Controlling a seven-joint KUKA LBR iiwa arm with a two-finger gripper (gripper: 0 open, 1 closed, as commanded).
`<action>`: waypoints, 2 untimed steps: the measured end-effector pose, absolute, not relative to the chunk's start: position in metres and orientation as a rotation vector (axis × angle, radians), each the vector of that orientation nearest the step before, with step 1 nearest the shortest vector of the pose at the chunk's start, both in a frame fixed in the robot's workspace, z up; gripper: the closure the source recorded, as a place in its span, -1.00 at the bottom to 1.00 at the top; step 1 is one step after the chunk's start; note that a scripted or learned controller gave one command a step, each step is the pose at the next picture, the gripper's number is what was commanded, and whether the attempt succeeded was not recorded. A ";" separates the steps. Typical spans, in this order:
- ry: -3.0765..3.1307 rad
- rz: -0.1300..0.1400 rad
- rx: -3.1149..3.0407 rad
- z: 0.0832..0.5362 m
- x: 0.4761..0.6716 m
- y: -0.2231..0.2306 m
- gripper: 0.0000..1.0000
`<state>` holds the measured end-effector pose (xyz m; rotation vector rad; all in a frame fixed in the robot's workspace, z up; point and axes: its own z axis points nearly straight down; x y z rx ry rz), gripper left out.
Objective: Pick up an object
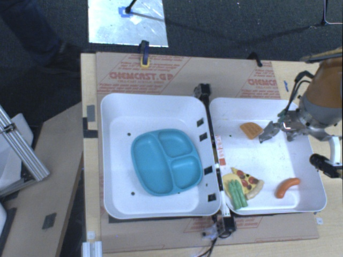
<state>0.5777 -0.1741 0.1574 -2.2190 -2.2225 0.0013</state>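
The gripper [280, 127] hovered in the right bin [316, 197], nothing visibly between its fingers. The orange cracker [251, 130] lay just left of it; whether the fingers were parted could not be told.

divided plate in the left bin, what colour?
Light blue plate, plainly seen in the camera view.

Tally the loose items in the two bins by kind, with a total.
Divided blue plate, left bin: 1
Tan chip-like piece, right bin: 1
Pizza slice: 1
Green vegetable piece: 1
Orange sausage: 1
Total: 5
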 end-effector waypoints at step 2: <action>-2.222 0.000 -2.221 0.084 0.569 -0.171 -1.00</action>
